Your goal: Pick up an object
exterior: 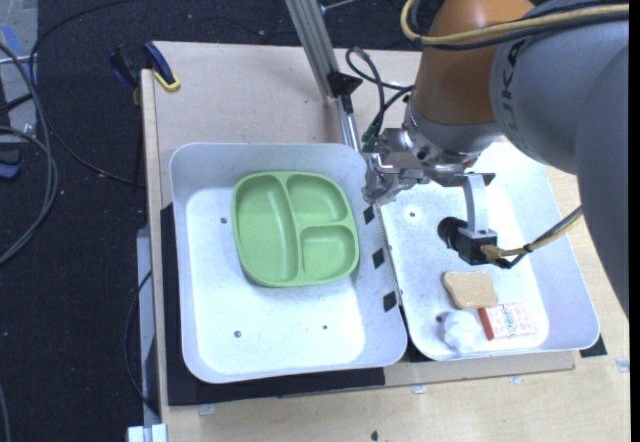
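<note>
From the green plate mid left bin, I look right to my gripper at the right bin's back-left corner, grip unreadable, so I'd approach the tan block near its front edge squarely.

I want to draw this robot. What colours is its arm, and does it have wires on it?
The arm is smooth grey with a big round orange band above the wrist. A yellow cable loops over the orange part. The wrist below is silvery metal with a small black part, and another thin cable trails off it.
</note>
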You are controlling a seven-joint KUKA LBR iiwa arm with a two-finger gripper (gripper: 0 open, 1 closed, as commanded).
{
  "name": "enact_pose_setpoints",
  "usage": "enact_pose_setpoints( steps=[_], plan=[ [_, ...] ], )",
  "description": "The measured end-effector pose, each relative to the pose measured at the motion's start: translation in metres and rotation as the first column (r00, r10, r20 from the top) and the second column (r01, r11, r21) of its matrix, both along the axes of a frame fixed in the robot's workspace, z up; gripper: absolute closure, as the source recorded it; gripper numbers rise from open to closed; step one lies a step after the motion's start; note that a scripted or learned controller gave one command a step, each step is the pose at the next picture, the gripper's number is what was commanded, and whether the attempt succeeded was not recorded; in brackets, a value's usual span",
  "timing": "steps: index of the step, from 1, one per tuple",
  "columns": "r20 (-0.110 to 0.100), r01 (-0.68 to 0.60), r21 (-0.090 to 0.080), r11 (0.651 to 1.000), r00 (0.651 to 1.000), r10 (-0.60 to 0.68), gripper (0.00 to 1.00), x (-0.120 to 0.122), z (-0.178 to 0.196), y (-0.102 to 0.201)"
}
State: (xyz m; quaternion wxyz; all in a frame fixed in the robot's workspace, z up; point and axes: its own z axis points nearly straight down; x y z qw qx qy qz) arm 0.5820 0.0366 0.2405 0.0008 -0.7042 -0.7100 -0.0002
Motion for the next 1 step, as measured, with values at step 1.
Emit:
enact_pose_setpoints(
  steps=[1],
  plan=[
    [-0.001,0.000,0.000,1.000,1.000,0.000,1.00,0.0000,-0.0134,0.0562]
  ],
)
